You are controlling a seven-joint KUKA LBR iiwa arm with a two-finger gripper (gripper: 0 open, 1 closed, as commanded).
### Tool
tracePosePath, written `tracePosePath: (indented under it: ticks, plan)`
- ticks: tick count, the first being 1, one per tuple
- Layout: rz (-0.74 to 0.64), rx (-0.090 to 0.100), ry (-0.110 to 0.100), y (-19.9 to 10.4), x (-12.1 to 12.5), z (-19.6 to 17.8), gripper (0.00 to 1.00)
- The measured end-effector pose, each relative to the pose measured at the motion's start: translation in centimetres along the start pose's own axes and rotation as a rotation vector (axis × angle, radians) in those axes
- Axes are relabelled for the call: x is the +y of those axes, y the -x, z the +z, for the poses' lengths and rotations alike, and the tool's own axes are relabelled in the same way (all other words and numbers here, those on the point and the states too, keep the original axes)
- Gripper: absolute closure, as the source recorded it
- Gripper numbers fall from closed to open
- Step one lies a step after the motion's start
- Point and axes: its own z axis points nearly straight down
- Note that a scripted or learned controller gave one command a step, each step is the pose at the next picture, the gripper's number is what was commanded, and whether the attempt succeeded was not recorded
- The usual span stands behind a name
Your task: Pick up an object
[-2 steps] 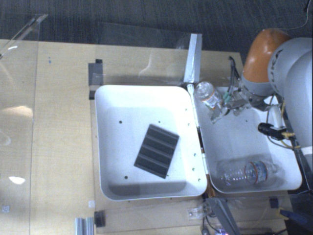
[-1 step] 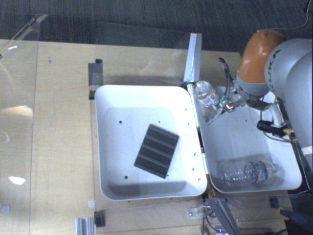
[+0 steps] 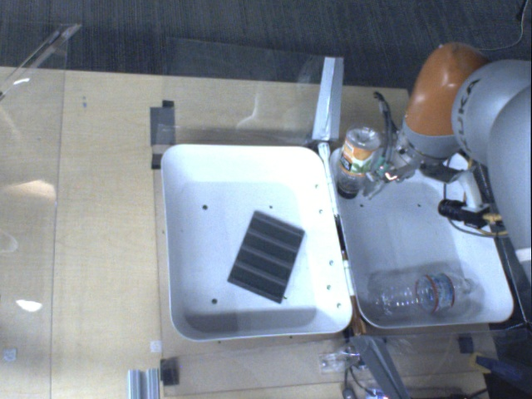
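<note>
- Where you look down on the bench (image 3: pixel 83 248), note its pale wood-grain top; clear panels lie over its left part and catch soft reflections.
- Beyond the far edge you see dark grey ribbed carpet (image 3: pixel 208 7).
- Left bin (image 3: pixel 179 223): white and shallow, with small dark holes in its floor. A dark ribbed rectangular pad (image 3: pixel 267 256) lies flat and skewed near its middle.
- Right bin (image 3: pixel 490 306): touching the left bin along a shared rim. A clear plastic bottle (image 3: pixel 416 293) lies on its side near the near wall.
- Arm (image 3: pixel 474 98): grey with an orange band, entering from the right.
- Gripper (image 3: pixel 366 169): at the far left corner of the right bin. You see a small can with an orange-and-green label (image 3: pixel 360 150) at its tip, raised and tilted; the fingers appear to be closed against it.
- A grey metal strip (image 3: pixel 328 98) runs away from the bins at the far side.
</note>
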Motion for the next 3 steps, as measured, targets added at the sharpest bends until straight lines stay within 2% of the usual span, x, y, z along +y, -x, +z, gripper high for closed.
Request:
tracePosePath:
  ticks: [1, 2, 3]
  plan:
    - [-0.092, -0.022, 0.048, -0.5, 1.2, -4.5, 1.0]
    - [-0.356, -0.029, 0.047, 0.3, 0.8, -7.1, 1.0]
    - [-0.322, -0.027, 0.046, 2.2, -1.9, -0.9, 1.0]
